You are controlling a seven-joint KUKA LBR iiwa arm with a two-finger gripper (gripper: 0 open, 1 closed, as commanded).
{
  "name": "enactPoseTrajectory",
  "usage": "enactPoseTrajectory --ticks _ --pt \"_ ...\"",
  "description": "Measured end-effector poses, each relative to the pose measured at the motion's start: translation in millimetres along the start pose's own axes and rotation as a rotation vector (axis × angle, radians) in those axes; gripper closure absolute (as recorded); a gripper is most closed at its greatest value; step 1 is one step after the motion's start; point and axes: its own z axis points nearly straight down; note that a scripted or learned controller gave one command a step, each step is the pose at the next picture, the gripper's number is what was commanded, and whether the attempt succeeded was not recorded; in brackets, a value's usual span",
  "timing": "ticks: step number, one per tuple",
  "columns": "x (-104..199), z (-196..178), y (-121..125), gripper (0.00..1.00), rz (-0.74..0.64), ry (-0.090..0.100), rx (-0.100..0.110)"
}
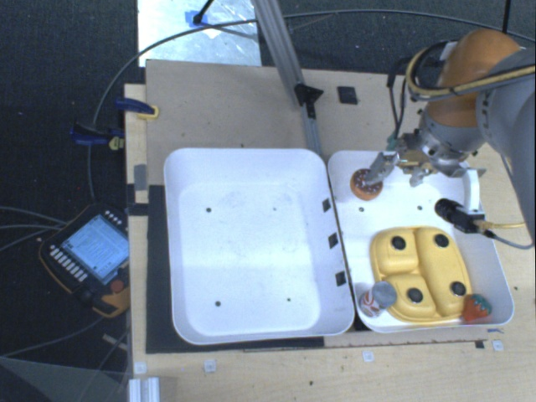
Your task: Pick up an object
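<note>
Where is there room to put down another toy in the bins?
The left bin has the most bare floor, wall to wall. In the right bin a small patch lies between the donut and the yellow block. Its near end is crowded: yellow block, small can, strawberry. The gripper hangs by the donut.

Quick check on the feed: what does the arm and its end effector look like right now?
The arm is grey with an orange band above the wrist. Black and yellow cables loop beside the band. The end effector is metallic grey, with a black cylindrical part on a white bracket beside it.

bins [243, 325] white | block [420, 273] yellow, black dots | doughnut [366, 184] brown-orange | arm [477, 74] grey, orange band
</note>
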Motion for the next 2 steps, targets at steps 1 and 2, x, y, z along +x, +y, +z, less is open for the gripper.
enactPoseTrajectory --ticks 1,2 --pt "-3 55 -10 0.00 0.000 0.000 0.001" --pt "-3 40 -7 1.00 -0.001 0.000 -0.006"
